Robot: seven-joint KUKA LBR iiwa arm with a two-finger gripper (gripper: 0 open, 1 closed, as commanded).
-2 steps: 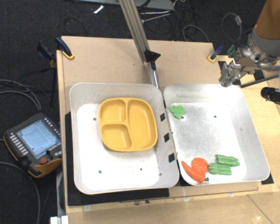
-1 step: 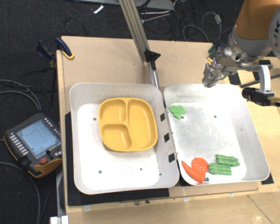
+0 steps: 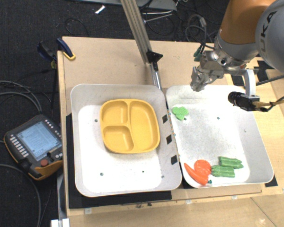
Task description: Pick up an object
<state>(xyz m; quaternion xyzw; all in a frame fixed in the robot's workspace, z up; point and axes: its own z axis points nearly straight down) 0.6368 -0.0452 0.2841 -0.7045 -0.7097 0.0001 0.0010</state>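
Camera view: claw point(image 3: 199, 83) poised high over the right white bin's point(image 3: 236, 136) far edge; opening cannot be told. Small green leaf-shaped toy point(image 3: 180, 112) lies just below-left of it, likely target, unheld.

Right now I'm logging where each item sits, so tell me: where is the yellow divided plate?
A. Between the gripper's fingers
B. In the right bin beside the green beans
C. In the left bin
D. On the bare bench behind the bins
C: the yellow divided plate lies flat in the left bin, while the gripper hangs over the right bin's far edge.
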